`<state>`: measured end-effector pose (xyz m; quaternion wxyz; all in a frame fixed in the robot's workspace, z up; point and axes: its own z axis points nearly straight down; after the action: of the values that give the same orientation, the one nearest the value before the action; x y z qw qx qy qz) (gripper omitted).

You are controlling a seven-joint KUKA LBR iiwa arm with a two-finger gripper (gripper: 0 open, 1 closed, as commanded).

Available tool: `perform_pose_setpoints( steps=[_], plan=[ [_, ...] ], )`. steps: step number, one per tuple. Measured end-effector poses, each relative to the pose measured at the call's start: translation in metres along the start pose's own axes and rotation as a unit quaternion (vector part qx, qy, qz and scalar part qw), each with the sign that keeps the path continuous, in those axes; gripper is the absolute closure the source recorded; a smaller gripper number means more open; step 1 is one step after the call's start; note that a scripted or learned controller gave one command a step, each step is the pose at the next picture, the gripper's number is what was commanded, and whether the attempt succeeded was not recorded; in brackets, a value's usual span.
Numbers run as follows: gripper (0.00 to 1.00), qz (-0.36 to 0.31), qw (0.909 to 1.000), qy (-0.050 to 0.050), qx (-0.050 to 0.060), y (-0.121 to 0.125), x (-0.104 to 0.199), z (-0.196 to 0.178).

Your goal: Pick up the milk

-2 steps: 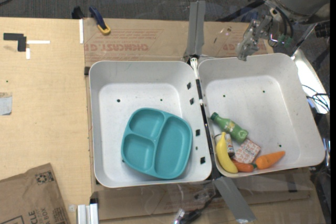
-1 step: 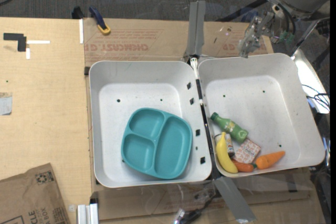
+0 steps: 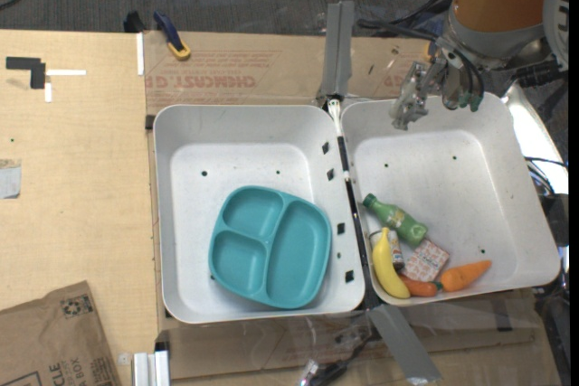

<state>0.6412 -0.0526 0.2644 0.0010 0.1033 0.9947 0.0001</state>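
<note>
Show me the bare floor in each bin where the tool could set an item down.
Right white bin: bare across its upper and middle floor, under the tool; crowded at the lower left corner, where the green bottle, yellow banana, small milk carton and orange carrot cluster. Left white bin: bare above and left of the teal divided plate.

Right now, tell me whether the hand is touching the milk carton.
Apart. The camera view shows the hand over the right bin's far-left corner, while the milk carton lies near the front wall among the banana and carrot, bare white floor between.
</note>
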Motion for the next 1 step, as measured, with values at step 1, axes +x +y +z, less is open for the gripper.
perform_pose_setpoints(
  steps=[1],
  plan=[
    [1.00, -0.048, 0.9989, -0.001, 0.000, 0.0914, 0.0482, -0.0301]
  ],
)
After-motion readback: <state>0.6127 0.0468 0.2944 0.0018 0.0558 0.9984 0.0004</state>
